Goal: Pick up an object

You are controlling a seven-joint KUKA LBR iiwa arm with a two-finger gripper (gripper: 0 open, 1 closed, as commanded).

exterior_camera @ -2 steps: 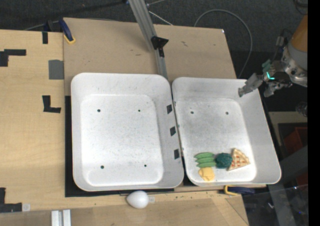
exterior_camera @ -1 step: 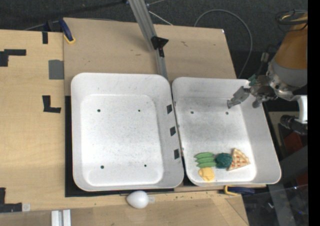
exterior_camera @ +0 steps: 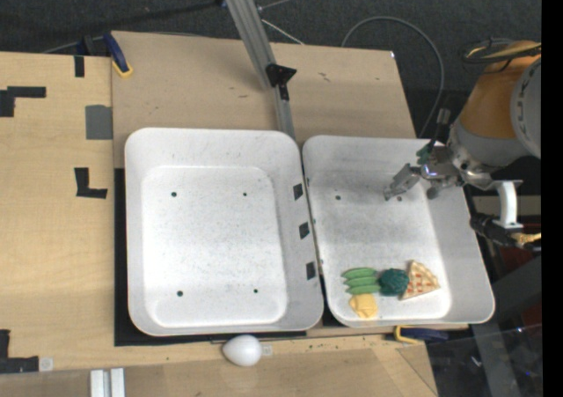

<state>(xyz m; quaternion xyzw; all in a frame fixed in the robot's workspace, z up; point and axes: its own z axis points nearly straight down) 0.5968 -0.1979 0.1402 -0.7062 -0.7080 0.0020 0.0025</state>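
In the right bin [exterior_camera: 352, 166], several toy foods lie grouped near the front edge: a green pea pod [exterior_camera: 358, 277], a dark green broccoli [exterior_camera: 393, 281], a pizza slice [exterior_camera: 421, 281] and a yellow piece [exterior_camera: 363, 304]. My gripper [exterior_camera: 412, 194] hovers over the back right part of that bin, well behind the foods. It is open, its two fingers spread apart with nothing between them.
The left bin [exterior_camera: 141, 158] lies beside the right one, with clips along the shared edge. A white egg [exterior_camera: 242, 350] rests on the bench in front of the left bin. A slanted metal rod [exterior_camera: 251, 21] crosses the back of the bench.
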